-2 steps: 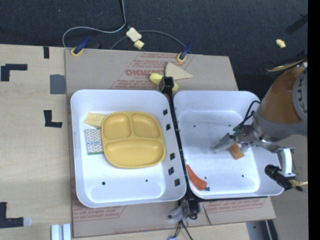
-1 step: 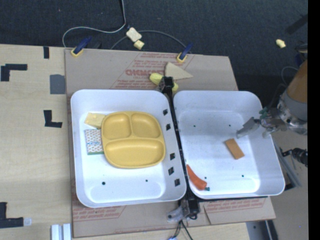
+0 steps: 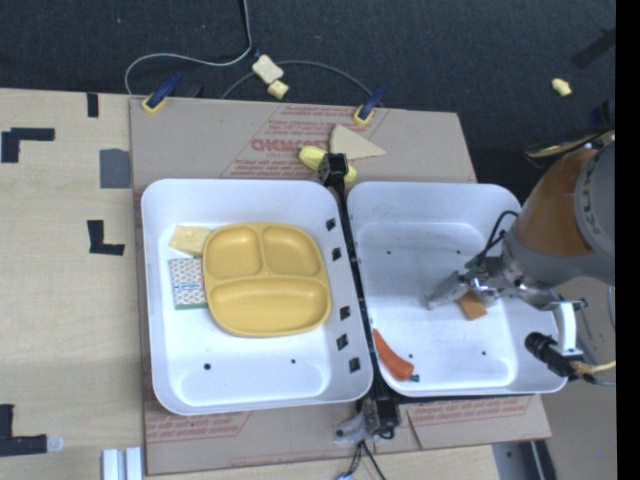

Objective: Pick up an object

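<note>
Camera view: gripper (image 3: 462, 290) low in right bin (image 3: 400, 206), finger spread unreadable; brown block (image 3: 473, 308) touching below. Grasp step; next close, lift.

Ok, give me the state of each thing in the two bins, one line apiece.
Yellow divided plate: flat in the left bin, right way up.
Patterned packet: lying flat, partly tucked under the plate's left edge.
Orange carrot-like piece: lying loose in the right bin, near its front left corner.
Small brown block: in the right bin, right at the gripper.
</note>
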`<action>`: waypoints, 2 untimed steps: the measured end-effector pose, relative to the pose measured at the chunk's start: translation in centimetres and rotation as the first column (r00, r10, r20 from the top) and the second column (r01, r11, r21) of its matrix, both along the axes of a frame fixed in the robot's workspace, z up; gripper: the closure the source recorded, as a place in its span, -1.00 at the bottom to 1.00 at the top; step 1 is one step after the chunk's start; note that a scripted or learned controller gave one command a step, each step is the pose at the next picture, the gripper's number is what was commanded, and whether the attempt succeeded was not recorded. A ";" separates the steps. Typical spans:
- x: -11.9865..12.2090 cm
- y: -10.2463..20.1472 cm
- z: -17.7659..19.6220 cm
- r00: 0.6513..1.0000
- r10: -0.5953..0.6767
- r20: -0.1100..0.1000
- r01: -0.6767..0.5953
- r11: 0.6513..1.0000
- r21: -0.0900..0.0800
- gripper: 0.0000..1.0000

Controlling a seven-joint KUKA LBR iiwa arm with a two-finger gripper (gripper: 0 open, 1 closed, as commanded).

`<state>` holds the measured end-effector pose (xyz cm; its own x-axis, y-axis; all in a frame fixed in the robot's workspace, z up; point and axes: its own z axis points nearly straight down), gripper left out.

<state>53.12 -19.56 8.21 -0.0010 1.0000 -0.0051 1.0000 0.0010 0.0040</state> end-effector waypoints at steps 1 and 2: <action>0.2 -0.2 1.6 1.000 -0.002 0.005 0.002 1.000 -0.003 1.00; 2.8 9.4 0.4 1.000 0.007 0.001 -0.007 1.000 0.003 1.00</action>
